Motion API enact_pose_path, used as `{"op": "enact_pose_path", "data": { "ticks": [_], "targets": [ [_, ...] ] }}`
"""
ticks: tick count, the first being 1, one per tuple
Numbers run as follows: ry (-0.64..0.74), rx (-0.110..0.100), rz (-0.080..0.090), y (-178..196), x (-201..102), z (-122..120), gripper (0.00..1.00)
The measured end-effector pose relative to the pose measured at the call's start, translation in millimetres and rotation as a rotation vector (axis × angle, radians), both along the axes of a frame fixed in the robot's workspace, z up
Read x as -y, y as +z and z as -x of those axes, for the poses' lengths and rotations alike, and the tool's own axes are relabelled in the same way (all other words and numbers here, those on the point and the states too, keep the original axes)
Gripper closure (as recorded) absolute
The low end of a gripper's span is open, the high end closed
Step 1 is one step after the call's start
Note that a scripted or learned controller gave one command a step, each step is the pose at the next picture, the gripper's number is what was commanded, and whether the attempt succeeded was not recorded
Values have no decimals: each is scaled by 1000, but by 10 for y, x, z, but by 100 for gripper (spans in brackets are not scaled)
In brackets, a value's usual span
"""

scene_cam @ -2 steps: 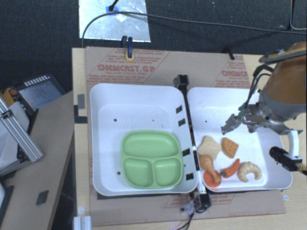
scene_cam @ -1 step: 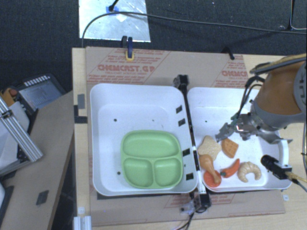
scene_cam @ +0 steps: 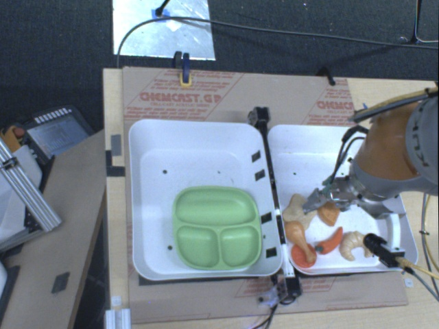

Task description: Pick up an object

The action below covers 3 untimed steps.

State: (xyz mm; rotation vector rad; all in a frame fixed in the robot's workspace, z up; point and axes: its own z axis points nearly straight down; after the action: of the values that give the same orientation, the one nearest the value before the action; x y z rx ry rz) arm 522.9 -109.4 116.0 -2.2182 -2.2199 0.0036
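Camera view: low in the right bin (scene_cam: 302, 149), gripper (scene_cam: 322, 201) just above a heap of small food-like pieces (scene_cam: 312, 235) near the front wall, finger state impossible to tell, nothing visibly lifted, green divided tray (scene_cam: 216, 226) in left bin; pick undone.

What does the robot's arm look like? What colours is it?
The arm is fat and round, like a big pipe. It is grey, with a wide orange band above the wrist. Dark cables loop down beside it toward the gripper, which is small, grey and metallic. A black part sticks out lower down.
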Motion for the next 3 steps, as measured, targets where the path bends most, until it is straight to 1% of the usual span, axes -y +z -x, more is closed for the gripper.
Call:
{"op": "enact_pose_path", "data": {
  "ticks": [1, 2, 3],
  "targets": [
    [0, 13, 4, -260, 20, -35, 0],
    [-3, 34, 17, -113, 71, -81, 100],
    [4, 9, 1, 371, -17, -116, 100]
  ]
}}
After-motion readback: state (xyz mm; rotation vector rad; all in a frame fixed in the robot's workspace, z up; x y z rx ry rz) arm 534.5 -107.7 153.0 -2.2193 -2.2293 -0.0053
